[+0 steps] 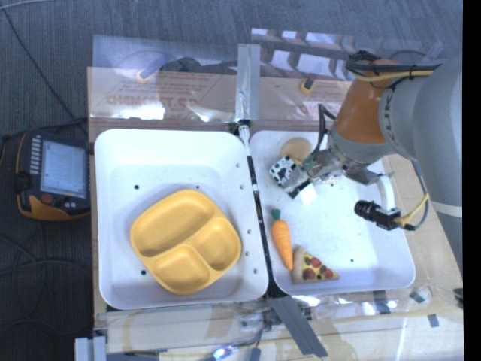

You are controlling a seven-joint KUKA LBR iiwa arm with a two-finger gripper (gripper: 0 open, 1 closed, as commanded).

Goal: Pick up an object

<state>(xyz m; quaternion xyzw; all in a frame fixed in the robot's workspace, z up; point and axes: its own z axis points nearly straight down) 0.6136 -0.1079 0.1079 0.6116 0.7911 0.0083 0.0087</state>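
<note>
From my seat I see the gripper (304, 180) low in the right bin (376, 265), at its upper left part, with the grey arm (421, 119) and its orange band (366, 115) reaching in from the right. I cannot tell how its tips stand: they are small and blurred against the white floor. Just beside them, toward the divider between the bins, sits a black-and-white spotted toy (283, 170); it looks to touch the gripper, but I cannot say it is held. A tan round piece (297, 148) lies just beyond the spotted toy, near the bin's far wall. Taking the spotted toy as my mark, the carrot (282, 239) lies nearer the camera, close along the divider, its long axis roughly along that wall, green top toward the spotted toy and tip toward the near rim. The pizza slice (314, 267) is just beside the carrot's tip, near the front rim, its point aimed right. The right bin's middle and right side offer bare floor. A black cylinder on the arm (376, 213) hangs over that part. The left bin (120, 164) holds a yellow divided plate (186, 239), well apart from the spotted toy, with bare floor around it.
</note>
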